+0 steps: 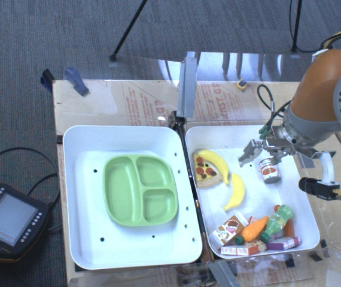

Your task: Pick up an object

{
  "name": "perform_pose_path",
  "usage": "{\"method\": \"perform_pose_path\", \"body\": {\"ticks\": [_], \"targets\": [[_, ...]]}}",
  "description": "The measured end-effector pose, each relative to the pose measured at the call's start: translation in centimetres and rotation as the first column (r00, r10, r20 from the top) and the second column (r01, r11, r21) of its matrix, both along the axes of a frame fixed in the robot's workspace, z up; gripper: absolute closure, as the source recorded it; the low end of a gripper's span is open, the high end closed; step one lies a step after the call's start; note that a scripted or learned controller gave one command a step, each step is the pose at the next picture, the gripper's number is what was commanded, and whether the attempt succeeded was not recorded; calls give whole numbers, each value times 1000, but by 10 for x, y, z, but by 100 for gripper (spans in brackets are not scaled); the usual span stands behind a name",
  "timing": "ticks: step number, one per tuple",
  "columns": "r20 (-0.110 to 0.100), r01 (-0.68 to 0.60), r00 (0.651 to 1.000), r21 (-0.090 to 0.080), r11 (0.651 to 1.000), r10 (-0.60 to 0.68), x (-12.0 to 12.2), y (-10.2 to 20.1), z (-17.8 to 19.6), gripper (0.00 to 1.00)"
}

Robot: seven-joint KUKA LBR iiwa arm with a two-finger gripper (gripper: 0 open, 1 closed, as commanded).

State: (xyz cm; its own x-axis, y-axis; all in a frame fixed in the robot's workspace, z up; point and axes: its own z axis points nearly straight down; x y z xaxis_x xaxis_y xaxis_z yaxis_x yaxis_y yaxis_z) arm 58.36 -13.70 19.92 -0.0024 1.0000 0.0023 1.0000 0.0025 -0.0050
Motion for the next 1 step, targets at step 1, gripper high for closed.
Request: {"method": "perform_pose_path", "body": {"ticks": [1], "targets": [[11, -97, 995, -2, 995, 97, 6, 39, -106, 0]]}}
